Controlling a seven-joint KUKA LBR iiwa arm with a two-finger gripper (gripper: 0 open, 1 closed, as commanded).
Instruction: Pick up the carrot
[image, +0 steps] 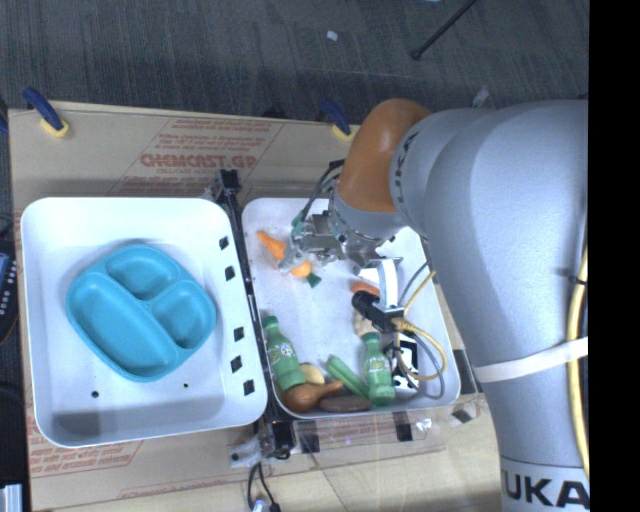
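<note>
A small orange carrot (299, 268) with a dark green end lies at the far end of the right bin (436, 330). It sits just below and left of my gripper (312, 240). A second orange piece (270, 242) lies to the gripper's left, close to the bin's left wall. The gripper hangs low over the bin's far left part, with the grey wrist and orange band behind it. The arm covers much of the bin's right side. Nothing shows plainly in the gripper's grasp.
The left bin (45, 330) holds a blue divided tray (140, 308). In the right bin's near end lie two green bottles (283, 355) (376, 368), a green vegetable (346, 375), a brown item (330, 402) and a pale yellow piece (312, 375). Another orange bit (365, 290) sits by the arm's cables.
</note>
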